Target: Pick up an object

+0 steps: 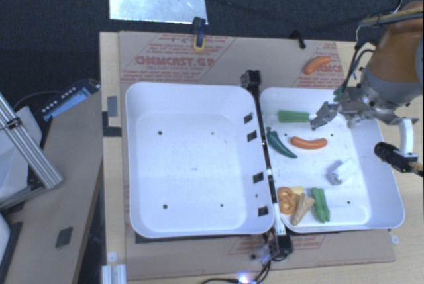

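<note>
Camera view, operator: you have the grey arm with its orange band (pixel 401 44) entering from the right, its two-finger gripper (pixel 322 117) hovering over the upper part of the right shallow white bin (pixel 384 210). You cannot tell from this angle whether the fingers are wide or narrow, and nothing is visibly held between them. Just left of the gripper you see a light green cylindrical piece (pixel 293 116) lying flat, close to the tip but whether it touches is unclear. Below the gripper lies an orange sausage-shaped item (pixel 309 142), with a dark green curved pod (pixel 281 145) beside it near the bin's left wall. A small grey angular block (pixel 336 171) sits lower right of those. In the bin's lower left corner you find a cluster: an orange pretzel-shaped piece (pixel 287 198), a tan tapered stick (pixel 301 208) and a green ridged oblong (pixel 320 204), all touching or nearly so. A second orange sausage shape (pixel 317 65) rests on the cardboard sheet (pixel 172 59) outside the bin, above it. The left shallow white bin (pixel 192 157) lies alongside
</note>
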Robot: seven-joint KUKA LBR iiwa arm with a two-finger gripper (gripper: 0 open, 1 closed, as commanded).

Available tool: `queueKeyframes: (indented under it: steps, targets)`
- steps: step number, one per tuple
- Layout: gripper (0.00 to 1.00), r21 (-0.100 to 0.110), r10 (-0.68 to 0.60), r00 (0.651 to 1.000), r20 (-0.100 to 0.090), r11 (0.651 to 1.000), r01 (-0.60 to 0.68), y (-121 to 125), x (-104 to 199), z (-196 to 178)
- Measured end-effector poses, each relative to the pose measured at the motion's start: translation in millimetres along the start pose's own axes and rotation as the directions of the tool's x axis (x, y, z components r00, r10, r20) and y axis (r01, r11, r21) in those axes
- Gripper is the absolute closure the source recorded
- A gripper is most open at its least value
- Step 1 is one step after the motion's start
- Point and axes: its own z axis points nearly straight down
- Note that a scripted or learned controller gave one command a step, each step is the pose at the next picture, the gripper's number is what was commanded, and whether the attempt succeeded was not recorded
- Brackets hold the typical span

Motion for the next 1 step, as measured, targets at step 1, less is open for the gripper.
queueKeyframes:
  steps: [1]
  targets:
    - [0.00,0.000,-0.004,1.000,-0.001,1.000,0.004,22.9,25.0,122.0]
